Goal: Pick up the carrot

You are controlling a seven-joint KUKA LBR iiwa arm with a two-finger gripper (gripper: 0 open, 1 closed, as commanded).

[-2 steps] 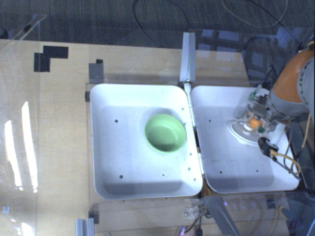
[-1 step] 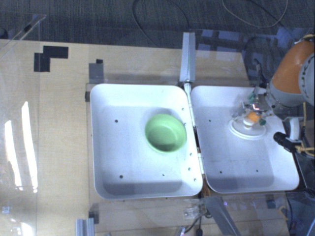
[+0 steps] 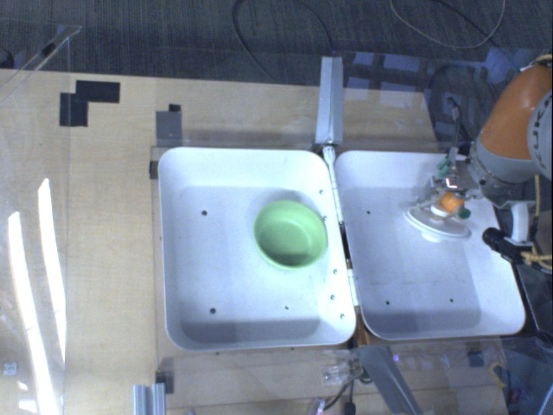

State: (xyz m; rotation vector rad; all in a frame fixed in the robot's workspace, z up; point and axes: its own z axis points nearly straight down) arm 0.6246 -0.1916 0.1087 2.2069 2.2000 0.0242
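Looks like we're right at the grasp step here. The arm [image 3: 518, 124] is reaching into the right bin [image 3: 432, 318] from the right side, and the gripper [image 3: 449, 193] is down low near the bin's upper right part, sitting right on top of the carrot [image 3: 449, 204]. The carrot is just a small orange blob there, lying on what looks like a pale, flattish dish or lid [image 3: 436, 223] (too small and blurry to say which), with a tiny green bit just beside it that could be the carrot's top. As for the fingers, honestly I can't tell whether they're apart or together; the metal bits around the orange spot are a blur at this size, so I wouldn't call it held. It's touching or nearly touching the carrot, that's about all I'd commit to. My guess is the next move needs a firm close around the carrot and then a straight lift, and the tricky part is not catching the pale dish under it along the way. Over in the left bin [image 3: 199, 232] there's a green bowl [image 3: 291, 233] sitting near the middle, well apart from the action, so it shouldn't matter. Table [image 3: 95, 249] around the bins is just light wood.
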